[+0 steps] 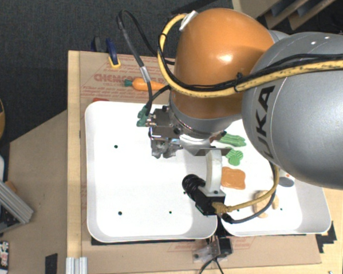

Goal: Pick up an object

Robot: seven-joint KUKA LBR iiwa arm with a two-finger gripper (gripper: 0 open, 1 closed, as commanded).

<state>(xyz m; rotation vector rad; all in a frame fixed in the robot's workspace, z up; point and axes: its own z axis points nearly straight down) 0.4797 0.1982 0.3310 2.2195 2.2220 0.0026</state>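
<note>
Two shallow white plastic bins sit side by side on the flat tan wooden table. The left bin lies beside the right bin. In the right bin, a flat orange square piece lies just in front of a ridged green plastic piece. The end effector hangs over the left bin's rear part.

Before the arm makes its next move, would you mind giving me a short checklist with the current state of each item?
1. An object is in view to pick: ok, an orange piece and green pieces lie in the right bin.
2. Tool position known: ok, it sits over the left bin, away from those objects.
3. Finger state: cannot tell, the wrist hides them.
4. Object in the tool: cannot tell.
5. Cable clear of the objects: not ok, it loops over the right bin beside the orange piece.
</note>
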